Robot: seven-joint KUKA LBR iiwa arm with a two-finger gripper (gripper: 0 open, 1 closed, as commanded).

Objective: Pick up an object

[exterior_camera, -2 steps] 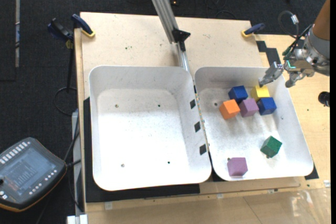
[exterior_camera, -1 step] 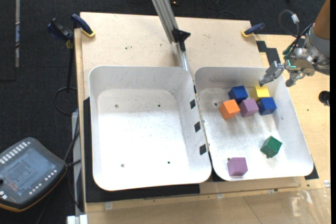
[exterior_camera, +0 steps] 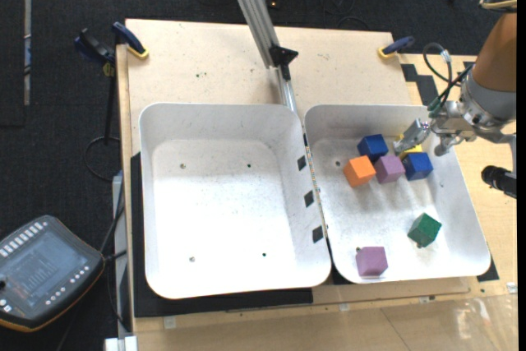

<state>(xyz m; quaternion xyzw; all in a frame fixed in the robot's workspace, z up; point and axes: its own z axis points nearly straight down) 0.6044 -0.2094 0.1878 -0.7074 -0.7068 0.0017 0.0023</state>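
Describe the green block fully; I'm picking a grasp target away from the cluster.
The green block is a small, dark green cube, matte, apparently foam or painted wood. It sits tilted in the right bin, near its right wall, alone: nothing touches it. The purple block lies below-left, the cluster above.

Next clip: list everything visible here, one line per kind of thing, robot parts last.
bins: 2, white, side by side on the bench
blue blocks: 2, right bin, upper cluster; second at
purple blocks: 2, one in cluster, one near front edge
orange block: 1, left of cluster
green block: 1, right bin, lower right
clamps: 2, blue and yellow, bench's back corners
handheld controller: 1, grey, floor lower left
arm: 1, grey and orange, from the right
gripper: 1, above the cluster
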